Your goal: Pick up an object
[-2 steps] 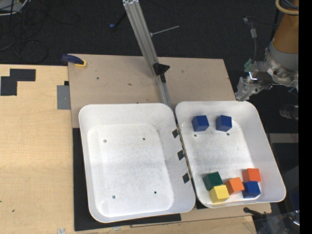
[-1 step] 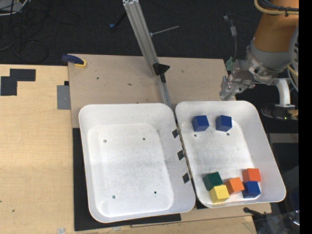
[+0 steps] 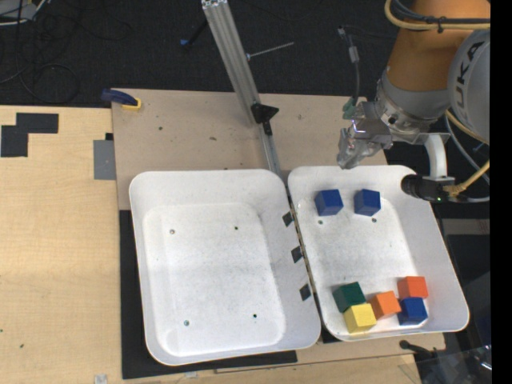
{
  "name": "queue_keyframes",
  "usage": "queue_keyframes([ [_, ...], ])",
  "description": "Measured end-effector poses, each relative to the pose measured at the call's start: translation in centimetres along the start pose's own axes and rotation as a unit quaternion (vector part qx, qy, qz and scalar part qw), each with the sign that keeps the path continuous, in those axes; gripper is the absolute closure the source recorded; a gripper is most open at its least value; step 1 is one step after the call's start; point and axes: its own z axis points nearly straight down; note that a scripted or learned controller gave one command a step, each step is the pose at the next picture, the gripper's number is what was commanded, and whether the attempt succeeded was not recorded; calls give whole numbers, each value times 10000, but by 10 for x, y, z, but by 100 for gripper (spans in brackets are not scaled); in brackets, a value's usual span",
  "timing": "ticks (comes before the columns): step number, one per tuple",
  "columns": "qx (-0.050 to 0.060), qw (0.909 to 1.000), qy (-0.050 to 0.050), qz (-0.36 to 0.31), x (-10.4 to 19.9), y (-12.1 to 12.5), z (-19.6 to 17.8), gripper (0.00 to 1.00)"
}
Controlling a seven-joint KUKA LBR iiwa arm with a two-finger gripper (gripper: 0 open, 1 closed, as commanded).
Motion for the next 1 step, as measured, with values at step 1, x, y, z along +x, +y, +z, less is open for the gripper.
queue_keyframes([
  [1, 5, 10000, 4, -9, 56, 6, 23, 100],
])
